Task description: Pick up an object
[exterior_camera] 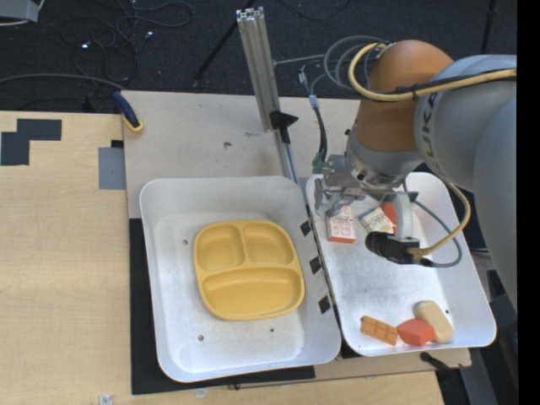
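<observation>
End effector (342,194) low over the upper left corner of the right bin (472,310), just above a red-and-white carton (342,226); cannot tell whether it is open or closed, the wrist and cables hide it. No object visibly gripped.

Arm (456,116), grey with orange band, reaches in from the right and covers the bin's upper part. Counter (59,251) is pale wood. Left bin (169,327) carries a yellow divided plate (249,268), three compartments, lying flat near the middle. An aluminium post (257,66) stands behind the bins.

Right bin, pickable items: carton under the end effector; beside it to the right a small white-and-yellow packet (375,219), touching or nearly so. Well apart, at the near edge: an orange wafer block (379,330), a red piece (415,332) and a beige oval piece (434,320), the last two touching.
</observation>
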{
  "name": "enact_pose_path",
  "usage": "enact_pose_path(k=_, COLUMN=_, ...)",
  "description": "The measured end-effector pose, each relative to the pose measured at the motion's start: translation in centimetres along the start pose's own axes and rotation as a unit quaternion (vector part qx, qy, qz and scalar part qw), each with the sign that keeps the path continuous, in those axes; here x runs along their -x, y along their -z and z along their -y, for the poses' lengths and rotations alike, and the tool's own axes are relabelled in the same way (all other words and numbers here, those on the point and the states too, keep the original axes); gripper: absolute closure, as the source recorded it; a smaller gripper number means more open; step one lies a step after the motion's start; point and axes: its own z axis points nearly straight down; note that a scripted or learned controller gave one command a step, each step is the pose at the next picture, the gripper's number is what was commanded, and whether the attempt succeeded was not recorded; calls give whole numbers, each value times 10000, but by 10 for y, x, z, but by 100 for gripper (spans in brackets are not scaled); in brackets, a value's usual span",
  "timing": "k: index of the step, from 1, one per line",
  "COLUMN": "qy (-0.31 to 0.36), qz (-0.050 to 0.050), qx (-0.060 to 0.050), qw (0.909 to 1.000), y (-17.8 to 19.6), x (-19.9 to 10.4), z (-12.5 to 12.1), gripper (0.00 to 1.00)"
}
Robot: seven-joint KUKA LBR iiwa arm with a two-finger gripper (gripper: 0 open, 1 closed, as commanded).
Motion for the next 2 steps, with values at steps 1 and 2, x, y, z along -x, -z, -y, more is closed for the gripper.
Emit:
enact_pose_path(k=1, qy=-4, qz=5, qx=1, qw=10000, y=7, x=-44, z=3, gripper=100)
enact_pose_path(k=2, qy=1, qz=3, qx=0, qw=10000, y=17, x=-99, z=5, gripper=100)
